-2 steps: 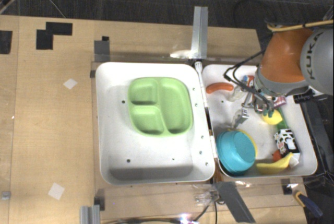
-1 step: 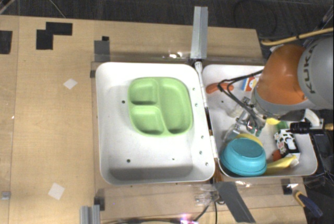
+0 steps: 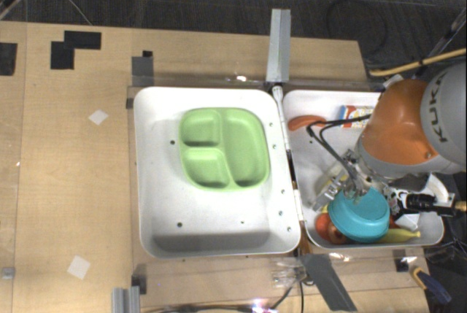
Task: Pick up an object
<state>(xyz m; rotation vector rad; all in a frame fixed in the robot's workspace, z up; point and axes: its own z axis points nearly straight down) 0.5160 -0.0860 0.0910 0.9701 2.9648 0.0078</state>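
My gripper (image 3: 355, 186) is hanging low in the right bin (image 3: 321, 103), reaching down from the orange band (image 3: 398, 125) of my arm, right above the near rim of a teal bowl (image 3: 360, 215); how it is set I cannot tell, since the wrist body and cables are covering it from this high, slanted view, and I am seeing nothing held in it. The teal bowl is lying just toward the near edge of the bin from the gripper, practically underneath it, so I am judging it the likeliest thing to take. It is round with no long axis of its own, and seems to be sitting mouth up, though slightly tipped on the clutter below. A yellow piece, perhaps a banana (image 3: 403, 234), is poking out from beneath the bowl, its long axis running left to right along the near wall of the bin. A reddish object (image 3: 332, 229) is sitting at the bowl's left, touching it. An orange-red utensil (image 3: 306, 121) is lying well apart at the far side of the bin, long axis left to right. In the left bin (image 3: 157, 180) a green divided tray (image 3: 222, 147) is lying flat, well away from my reach for now. A bowl wall is thin, so I am expecting any grasp to need one finger inside the rim and one outside
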